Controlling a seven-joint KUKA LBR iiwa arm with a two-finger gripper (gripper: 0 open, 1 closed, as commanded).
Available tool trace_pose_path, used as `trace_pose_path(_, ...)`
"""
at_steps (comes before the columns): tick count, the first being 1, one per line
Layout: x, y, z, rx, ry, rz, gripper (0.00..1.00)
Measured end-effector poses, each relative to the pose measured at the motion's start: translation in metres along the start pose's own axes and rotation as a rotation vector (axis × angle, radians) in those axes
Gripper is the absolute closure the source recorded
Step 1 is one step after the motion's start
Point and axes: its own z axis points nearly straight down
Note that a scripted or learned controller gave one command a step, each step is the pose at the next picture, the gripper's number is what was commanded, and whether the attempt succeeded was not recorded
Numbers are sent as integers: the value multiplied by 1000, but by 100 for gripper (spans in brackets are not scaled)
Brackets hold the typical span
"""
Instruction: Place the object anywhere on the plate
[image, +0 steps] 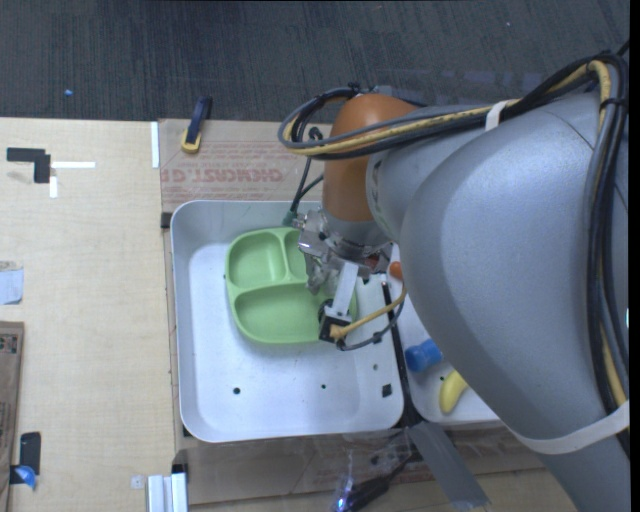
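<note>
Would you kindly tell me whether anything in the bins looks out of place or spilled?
Nothing stands out. The green plate lies flat in the left bin, the blue piece and yellow piece lie inside the right bin, and nothing has spilled onto the bench.

place: robot lab | evidence: plywood bench (80, 300), white bin (260, 400), clamp (197, 120), grey industrial arm (520, 250)
</note>
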Motion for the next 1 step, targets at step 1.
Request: trace_pose_path(1, 0, 0, 1, -1, -1, -1, 0)
